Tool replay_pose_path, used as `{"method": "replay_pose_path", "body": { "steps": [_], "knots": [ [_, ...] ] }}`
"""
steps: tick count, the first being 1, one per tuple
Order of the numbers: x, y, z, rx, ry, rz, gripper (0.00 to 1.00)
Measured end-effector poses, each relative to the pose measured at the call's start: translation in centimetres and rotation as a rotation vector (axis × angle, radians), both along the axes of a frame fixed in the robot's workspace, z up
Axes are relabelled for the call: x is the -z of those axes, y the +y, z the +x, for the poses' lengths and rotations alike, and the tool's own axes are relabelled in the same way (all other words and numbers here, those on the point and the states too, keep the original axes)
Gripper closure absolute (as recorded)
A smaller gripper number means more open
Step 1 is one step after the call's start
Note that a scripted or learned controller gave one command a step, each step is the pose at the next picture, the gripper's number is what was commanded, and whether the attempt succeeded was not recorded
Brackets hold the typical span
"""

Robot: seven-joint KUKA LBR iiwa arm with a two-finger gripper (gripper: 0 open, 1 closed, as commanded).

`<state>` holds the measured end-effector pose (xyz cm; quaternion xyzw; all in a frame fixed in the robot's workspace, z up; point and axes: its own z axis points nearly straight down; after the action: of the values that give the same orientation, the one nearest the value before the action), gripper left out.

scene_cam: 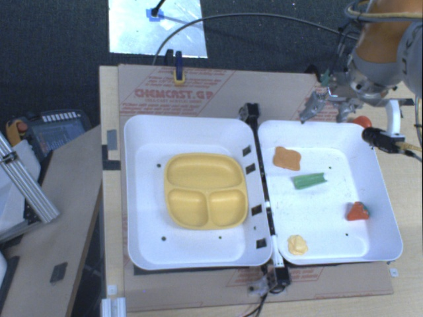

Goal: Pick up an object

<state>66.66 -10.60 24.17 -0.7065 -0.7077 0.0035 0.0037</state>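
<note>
The right bin [380,177] holds an orange piece [287,158] near its back left, a green stick [309,180] in the middle, a red piece [357,211] at the right and a pale yellow piece [297,244] at the front left. My gripper [325,114] hangs over the bin's far edge, behind the orange piece and well above it. Its fingers [307,113] are spread open with nothing between them.
The left bin [142,177] carries a yellow divided tray [203,190]. A small red object [361,121] lies by the right bin's back right corner, beside a black fitting [380,139]. The arm's orange band [390,12] looms at the top right.
</note>
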Motion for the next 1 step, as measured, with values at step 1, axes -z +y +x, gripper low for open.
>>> {"method": "replay_pose_path", "body": {
  "steps": [1],
  "knots": [
    [-0.86, 0.04, 0.16, -0.002, -0.012, -0.001, 0.0]
  ]
}}
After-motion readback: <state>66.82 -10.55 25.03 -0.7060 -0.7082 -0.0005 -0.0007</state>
